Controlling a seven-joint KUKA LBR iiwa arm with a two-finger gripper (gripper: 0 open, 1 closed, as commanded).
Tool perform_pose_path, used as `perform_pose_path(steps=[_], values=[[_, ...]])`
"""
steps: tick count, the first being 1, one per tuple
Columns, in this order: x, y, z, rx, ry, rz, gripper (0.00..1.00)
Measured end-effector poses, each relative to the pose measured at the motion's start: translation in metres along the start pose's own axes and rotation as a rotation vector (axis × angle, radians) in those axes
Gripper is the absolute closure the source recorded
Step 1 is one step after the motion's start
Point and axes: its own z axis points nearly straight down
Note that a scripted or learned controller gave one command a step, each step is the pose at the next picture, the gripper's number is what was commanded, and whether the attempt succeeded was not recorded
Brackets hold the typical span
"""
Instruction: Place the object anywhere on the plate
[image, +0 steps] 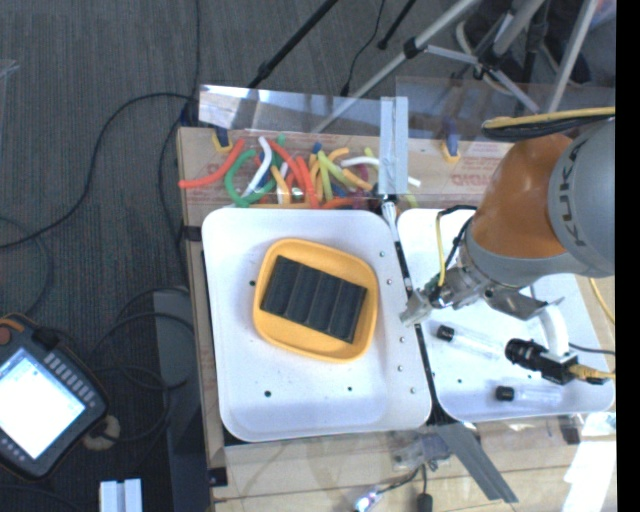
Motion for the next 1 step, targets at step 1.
perform_pose_path(steps=[1], values=[[0.0373, 0.0478, -0.0129, 0.000, 0.001, 0.062, 1.00]])
